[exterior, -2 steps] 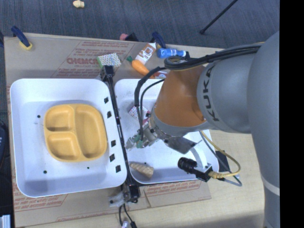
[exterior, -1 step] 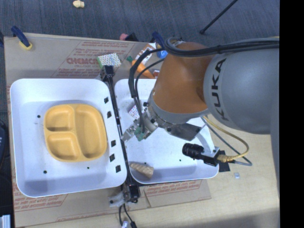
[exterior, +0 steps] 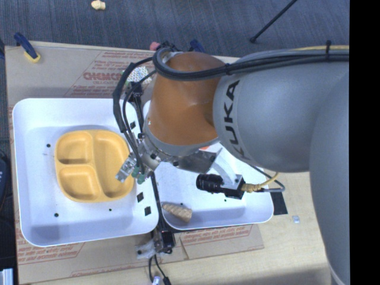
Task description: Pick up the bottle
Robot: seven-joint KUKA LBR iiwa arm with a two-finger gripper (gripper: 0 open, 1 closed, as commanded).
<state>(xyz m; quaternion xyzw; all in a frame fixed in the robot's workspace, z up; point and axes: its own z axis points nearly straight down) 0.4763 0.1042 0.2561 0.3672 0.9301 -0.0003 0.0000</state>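
The arm's orange band and grey wrist [exterior: 178, 100] hang over the divider between the two bins and cover most of the right bin [exterior: 255, 215]. The gripper [exterior: 136, 166] reaches down below the wrist, at the right rim of a yellow divided plate [exterior: 89, 165] in the left bin [exterior: 29, 135]. A small clear object with a green part [exterior: 127, 171] sits at the gripper's tip, against the plate's edge; it may be the bottle, but I cannot tell whether it is held.
A brown oblong object [exterior: 177, 212] lies at the front left corner of the right bin. A black cylinder with a cable [exterior: 217, 184] sticks out from the wrist over the right bin. Black cables loop along the arm's left side [exterior: 122, 108].
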